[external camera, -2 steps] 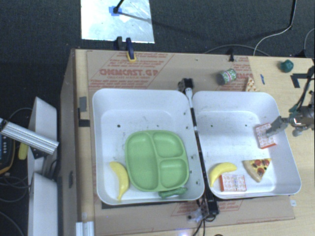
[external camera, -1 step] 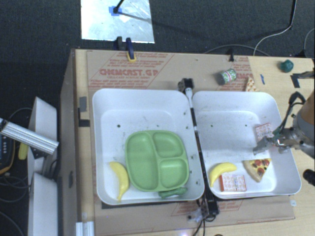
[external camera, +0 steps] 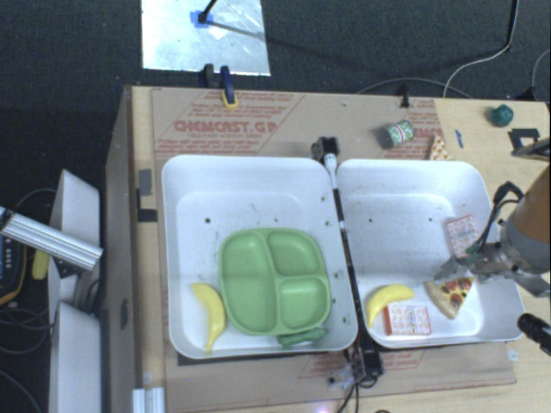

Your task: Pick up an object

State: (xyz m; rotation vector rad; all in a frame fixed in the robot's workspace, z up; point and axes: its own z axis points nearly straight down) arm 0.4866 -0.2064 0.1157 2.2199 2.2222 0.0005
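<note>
Over at nine o'clock of the bench sits the left bin (external camera: 172, 231), white and shallow. A green divided plate (external camera: 274, 280) fills most of its floor. At the plate's eight o'clock lies a yellow banana (external camera: 209, 313), touching the plate's edge and curving toward the bin's near corner. At the plate's six o'clock a small green piece (external camera: 301, 337) lies against its rim; I cannot tell what it is.

Past the divider comes the right bin (external camera: 405, 188). At its seven o'clock a second banana (external camera: 386, 300) lies arched, and just beside it, at its four o'clock, is a flat red-and-white box (external camera: 406, 319), close to the near wall. At the box's two o'clock is a pizza slice (external camera: 453, 295), near the box. It is the object closest to me. At the slice's twelve o'clock, against the bin's far-right side, a pink printed packet (external camera: 461, 231) lies flat.

My claw (external camera: 455, 269) reaches in from three o'clock and sits low between the packet and the pizza slice, just above the slice at its twelve o'clock. Nothing shows as held in it, and I cannot tell whether it is open or closed. I cannot tell either whether it touches the slice.

Beyond the bins, at twelve o'clock from the right one, a small green-and-white can (external camera: 398, 132) lies on the bench, and a teal ball (external camera: 502, 114) rests well apart at two o'clock.
</note>
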